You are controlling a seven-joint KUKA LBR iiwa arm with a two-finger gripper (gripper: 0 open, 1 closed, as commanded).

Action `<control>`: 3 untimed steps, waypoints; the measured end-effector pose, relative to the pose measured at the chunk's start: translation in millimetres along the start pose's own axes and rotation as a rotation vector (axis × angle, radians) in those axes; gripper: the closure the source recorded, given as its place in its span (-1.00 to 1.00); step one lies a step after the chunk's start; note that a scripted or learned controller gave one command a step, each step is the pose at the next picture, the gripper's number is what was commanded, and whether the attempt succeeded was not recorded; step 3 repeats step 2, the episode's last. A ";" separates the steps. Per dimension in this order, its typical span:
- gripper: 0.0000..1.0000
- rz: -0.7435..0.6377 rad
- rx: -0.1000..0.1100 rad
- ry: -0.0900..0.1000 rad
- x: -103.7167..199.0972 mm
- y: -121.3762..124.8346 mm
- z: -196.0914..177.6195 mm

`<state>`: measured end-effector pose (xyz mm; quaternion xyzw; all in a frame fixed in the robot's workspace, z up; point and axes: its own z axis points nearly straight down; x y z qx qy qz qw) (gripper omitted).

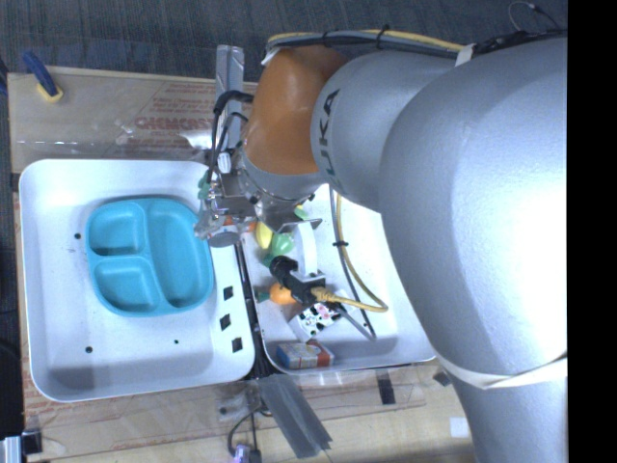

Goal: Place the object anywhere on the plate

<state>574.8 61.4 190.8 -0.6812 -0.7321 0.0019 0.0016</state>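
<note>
A blue plate (149, 254) with three compartments lies in the left white bin (58, 287). The arm's orange band and grey wrist cover most of the right bin (386, 340). My gripper (220, 222) hangs at the divider between the two bins, just right of the plate's edge. In the right bin, partly hidden under the wrist, lie a yellow and green object (273, 240), an orange object (281, 294), a white patterned piece (316, 320) and a small box (304, 356).
A blue clamp (41, 75) sits at the bench's far left corner. Cables run from the wrist across the right bin. Black clips mark the divider between the bins. A grey bracket (294, 415) juts out at the front.
</note>
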 end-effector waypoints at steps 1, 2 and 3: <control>-1.00 0.001 -0.001 0.000 -0.7 0.1 -0.1; -1.00 -0.438 -0.001 0.000 37.0 -12.6 12.6; -1.00 -0.438 -0.001 0.000 37.0 -12.6 12.6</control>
